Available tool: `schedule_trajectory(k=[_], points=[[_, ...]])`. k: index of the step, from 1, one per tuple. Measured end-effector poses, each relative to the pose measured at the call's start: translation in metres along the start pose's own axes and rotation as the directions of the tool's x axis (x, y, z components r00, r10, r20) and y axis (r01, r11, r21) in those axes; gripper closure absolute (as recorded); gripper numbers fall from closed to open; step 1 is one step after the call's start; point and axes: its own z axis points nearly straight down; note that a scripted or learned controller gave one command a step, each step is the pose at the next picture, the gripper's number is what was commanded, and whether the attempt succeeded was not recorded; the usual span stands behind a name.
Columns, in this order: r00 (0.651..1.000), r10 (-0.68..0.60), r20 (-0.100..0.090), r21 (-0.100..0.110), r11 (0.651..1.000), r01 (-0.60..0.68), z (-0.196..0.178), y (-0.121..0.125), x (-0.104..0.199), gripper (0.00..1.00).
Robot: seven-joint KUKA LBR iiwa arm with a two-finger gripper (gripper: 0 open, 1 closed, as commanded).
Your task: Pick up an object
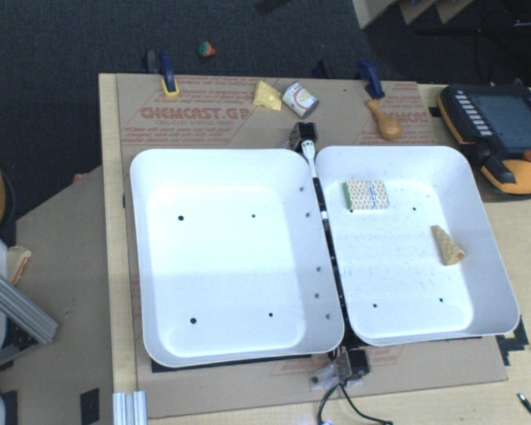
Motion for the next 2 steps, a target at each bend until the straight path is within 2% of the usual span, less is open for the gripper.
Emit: schedule_trajectory(k=[1, 2], points=[[1.0, 0.001, -0.011, 0.029, 1.0, -0.001, 0.107, 0.005, 0.008, 1.0], [1.0, 0.0, -0.014, 0.035, 0.999, 0.001, 0.249, 0.01, 0.033, 1.0]])
